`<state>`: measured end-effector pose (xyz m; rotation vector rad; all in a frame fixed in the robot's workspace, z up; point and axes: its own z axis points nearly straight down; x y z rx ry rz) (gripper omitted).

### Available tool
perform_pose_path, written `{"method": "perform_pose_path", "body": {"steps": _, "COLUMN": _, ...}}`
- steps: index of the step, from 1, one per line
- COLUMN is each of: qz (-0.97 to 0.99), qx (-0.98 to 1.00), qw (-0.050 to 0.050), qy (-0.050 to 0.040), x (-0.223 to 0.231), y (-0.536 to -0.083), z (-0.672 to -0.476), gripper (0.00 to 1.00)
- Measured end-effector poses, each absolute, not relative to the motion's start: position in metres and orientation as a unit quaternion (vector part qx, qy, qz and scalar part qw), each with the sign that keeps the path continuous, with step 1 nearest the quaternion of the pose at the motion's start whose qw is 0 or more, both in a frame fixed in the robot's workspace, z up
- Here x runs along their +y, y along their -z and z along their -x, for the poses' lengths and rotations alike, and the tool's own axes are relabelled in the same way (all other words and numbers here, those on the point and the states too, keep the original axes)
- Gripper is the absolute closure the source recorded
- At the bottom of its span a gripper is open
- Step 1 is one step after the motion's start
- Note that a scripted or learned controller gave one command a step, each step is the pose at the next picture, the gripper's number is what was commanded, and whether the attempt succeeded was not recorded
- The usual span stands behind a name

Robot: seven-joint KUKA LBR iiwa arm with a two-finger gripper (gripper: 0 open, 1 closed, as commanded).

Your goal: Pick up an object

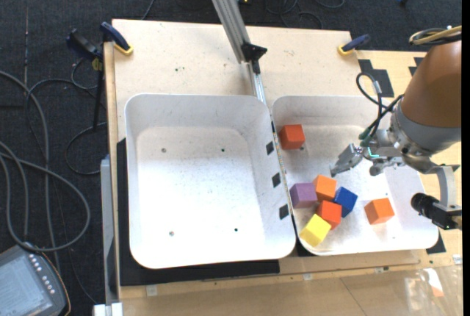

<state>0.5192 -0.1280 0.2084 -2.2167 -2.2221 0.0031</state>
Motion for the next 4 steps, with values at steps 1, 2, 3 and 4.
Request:
{"method": "perform_pose_path", "body": {"steps": 1, "qz": 0.707, "qx": -0.707, "qw": 0.000, "qy": 0.0000, "x": -0.128, "y": -0.210, "z": -0.520, "gripper": 0.00}}
{"method": "perform_pose_path", "body": {"steps": 2, "qz": 0.708, "qx": -0.706, "qw": 0.003, "qy": -0.0020, "x": -0.135, "y": -0.149, "z": -0.515, "gripper": 0.00}}
{"method": "perform_pose_path", "body": {"steps": 3, "qz": 0.706, "qx": -0.708, "qw": -0.006, "qy": 0.0051, "x": -0.135, "y": -0.120, "z": -0.521, "gripper": 0.00}}
{"method": "perform_pose_path", "body": {"steps": 4, "qz": 0.707, "qx": -0.707, "qw": -0.009, "qy": 0.0068, "x": -0.135, "y": -0.130, "z": -0.523, "gripper": 1.00}}
